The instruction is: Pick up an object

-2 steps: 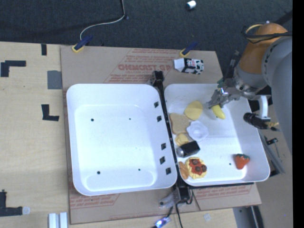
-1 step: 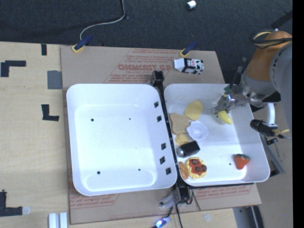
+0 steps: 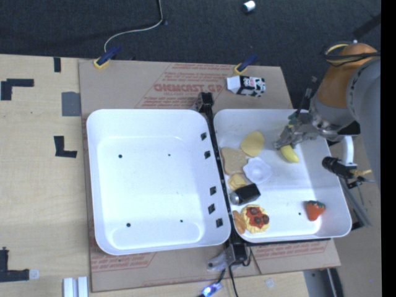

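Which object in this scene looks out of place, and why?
The small black-and-white carton lies on the cardboard behind the right bin, while the other items, such as the strawberry and pizza slice, sit inside that bin. A small white piece also lies stray on the dark floor.

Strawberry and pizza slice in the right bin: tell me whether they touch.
Apart. The camera view shows the strawberry near the right bin's lower right corner and the pizza slice further left, with bare white floor plainly between them.

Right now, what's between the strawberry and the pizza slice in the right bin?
Bare white bin floor between strawberry and pizza slice, seen in the camera view.
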You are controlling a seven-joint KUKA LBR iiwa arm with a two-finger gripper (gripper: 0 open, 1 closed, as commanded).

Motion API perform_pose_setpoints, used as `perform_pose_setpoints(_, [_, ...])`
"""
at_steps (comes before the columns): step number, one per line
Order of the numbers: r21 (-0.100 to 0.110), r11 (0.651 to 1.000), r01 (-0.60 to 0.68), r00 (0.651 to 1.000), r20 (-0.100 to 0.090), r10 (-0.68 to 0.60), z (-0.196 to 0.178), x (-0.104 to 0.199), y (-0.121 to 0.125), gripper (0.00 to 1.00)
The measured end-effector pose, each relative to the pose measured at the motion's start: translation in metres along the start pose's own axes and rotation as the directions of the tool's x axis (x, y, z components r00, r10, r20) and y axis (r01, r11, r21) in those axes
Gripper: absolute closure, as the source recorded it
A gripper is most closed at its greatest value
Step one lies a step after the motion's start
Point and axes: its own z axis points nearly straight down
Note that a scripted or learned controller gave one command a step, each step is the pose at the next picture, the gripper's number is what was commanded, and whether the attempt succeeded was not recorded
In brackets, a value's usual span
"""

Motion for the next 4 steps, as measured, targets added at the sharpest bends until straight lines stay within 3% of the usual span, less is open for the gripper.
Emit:
perform_pose_setpoints(1, [0.018, 1.0, 0.001, 1.0, -0.001, -0.001, 0.009, 0.089, 0.02, 1.0])
perform_pose_setpoints(2, [0.0, 1.0, -0.003, 1.0, -0.001, 0.003, -0.048, 0.085, -0.033, 1.0])
perform_pose_setpoints(3, [0.002, 1.0, -0.002, 1.0, -0.001, 0.002, -0.043, 0.087, -0.049, 1.0])
perform_pose_setpoints(4, [-0.008, 1.0, 0.008, 1.0, -0.002, -0.008, -0.095, 0.171, -0.003, 1.0])
